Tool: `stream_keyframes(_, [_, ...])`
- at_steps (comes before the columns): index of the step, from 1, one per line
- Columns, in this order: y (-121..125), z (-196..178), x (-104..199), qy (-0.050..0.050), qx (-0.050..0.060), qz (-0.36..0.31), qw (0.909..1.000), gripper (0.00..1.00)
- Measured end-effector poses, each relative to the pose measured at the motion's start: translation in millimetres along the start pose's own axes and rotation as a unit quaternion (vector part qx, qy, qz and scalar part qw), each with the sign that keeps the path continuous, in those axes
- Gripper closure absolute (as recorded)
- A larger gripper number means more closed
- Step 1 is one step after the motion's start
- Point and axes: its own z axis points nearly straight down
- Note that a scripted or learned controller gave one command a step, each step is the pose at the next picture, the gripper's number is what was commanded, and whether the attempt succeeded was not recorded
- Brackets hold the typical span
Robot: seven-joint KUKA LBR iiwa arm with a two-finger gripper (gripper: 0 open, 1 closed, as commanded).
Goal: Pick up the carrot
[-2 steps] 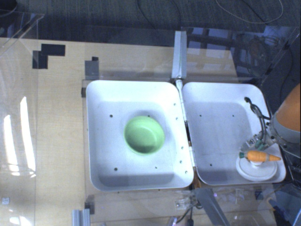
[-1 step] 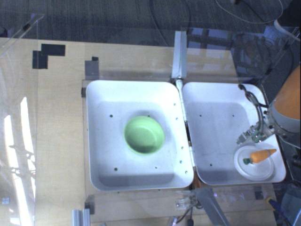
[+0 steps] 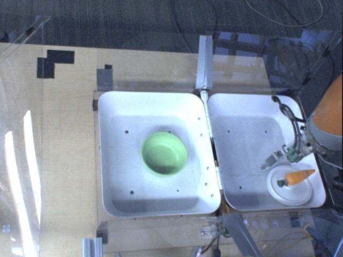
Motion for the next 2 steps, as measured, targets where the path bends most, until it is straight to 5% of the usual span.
stream_keyframes(1, [-8.8,3.8,-64.1,0.0,0.001,0.007,1.0,0.0])
stream_keyframes(2, [-23.7,92.5,-55.8,-0.007,-0.005,-0.139,0.9902,0.0])
